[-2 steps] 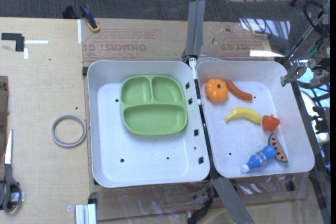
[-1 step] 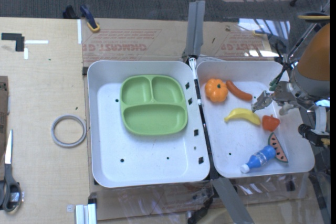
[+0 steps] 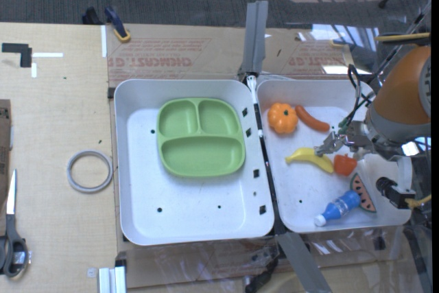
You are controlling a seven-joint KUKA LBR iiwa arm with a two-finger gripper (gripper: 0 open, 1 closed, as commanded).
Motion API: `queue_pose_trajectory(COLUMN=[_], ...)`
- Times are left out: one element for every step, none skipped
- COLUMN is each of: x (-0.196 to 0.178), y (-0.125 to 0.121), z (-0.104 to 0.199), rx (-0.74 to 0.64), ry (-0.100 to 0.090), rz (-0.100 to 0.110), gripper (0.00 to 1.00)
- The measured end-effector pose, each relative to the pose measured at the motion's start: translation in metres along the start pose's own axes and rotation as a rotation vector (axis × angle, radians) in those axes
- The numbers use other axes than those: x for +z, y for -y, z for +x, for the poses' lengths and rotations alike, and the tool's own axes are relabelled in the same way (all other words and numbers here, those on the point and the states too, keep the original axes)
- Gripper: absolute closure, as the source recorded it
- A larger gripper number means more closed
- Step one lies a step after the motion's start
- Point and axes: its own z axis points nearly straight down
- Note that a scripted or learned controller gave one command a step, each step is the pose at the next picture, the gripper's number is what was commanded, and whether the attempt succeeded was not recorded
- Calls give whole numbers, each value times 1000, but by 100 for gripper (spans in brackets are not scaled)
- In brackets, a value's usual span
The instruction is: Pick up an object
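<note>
Blue bottle (image 3: 341, 207) label unreadable; jaws (image 3: 330, 146) parted above banana (image 3: 310, 159).

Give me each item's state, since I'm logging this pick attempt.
Claw: fingers spread open, over the banana, holding nothing.
Banana: lying flat in right bin.
Pumpkin: upright.
Sausage: lying flat.
Blue bottle: on its side.
Watermelon slice: flat.
Green divided plate: right side up in left bin.

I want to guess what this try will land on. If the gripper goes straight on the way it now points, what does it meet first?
Most likely the banana. The gripper points left and down into the right bin, its tip just above the banana's right end. Depth is hard to judge here, so it might slip past and hit the bin floor.
</note>
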Motion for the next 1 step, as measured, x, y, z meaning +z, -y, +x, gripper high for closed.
queue_pose_trajectory(x=[11], y=[-77], z=[42], rx=[-39], ry=[-5], rz=[21], gripper=[0])
